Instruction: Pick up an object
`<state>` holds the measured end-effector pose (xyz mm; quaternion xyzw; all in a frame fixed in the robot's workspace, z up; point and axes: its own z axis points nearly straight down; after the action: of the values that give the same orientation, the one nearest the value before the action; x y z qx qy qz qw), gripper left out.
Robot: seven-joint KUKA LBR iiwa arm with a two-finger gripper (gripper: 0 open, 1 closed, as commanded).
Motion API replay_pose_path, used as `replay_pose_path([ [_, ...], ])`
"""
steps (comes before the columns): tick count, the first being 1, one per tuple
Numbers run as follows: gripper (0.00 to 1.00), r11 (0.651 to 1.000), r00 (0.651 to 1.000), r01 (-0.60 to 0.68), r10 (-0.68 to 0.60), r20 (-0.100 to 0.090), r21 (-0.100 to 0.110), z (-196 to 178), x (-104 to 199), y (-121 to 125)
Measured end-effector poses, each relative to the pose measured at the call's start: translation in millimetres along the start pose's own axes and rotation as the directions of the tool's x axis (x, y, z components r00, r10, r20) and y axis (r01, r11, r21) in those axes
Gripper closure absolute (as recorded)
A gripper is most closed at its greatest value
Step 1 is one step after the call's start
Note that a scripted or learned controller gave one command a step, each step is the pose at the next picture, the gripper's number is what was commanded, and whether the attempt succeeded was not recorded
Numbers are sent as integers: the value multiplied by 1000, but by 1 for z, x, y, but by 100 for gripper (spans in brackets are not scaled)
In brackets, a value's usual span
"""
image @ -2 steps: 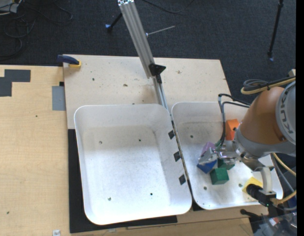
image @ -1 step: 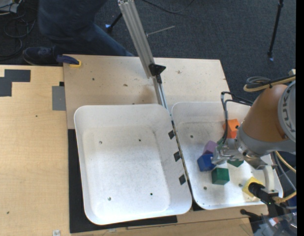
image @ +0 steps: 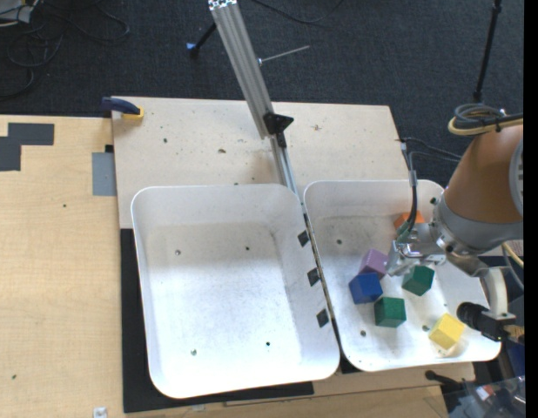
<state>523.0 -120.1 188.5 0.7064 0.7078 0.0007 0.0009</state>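
Fingers (image: 408, 252) hang low in the right bin (image: 356, 200), though how far open they are, or whether they grip anything, cannot be told. Just beside them lie the purple cube (image: 374, 261) and a green cube (image: 418, 279), with blue (image: 366, 287), another green (image: 390, 311) and yellow (image: 447, 331) further out. This looks like the reach-and-grasp step; next, closing squarely on one cube and lifting straight up.

I count several small blocks in the right bin (image: 373, 355). A blue cube (image: 366, 287) sits nearest the divider, with a purple block (image: 374, 261) touching its upper edge. A dark green cube (image: 390, 311) lies just below and right of the blue one, a second green cube (image: 419, 279) further right. A yellow cube (image: 447, 331) rests near the bin's lower right corner. An orange piece (image: 403, 221) peeks out, mostly hidden.
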Motion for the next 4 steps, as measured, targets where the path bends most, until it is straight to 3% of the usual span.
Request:
replay_pose_path([
  [2, 100, 1000, 1000, 0, 0, 1, -1, -97, -2, 2],
  [4, 100, 1000, 1000, 1, -1, -2, 9, -61, 96, 36],
])
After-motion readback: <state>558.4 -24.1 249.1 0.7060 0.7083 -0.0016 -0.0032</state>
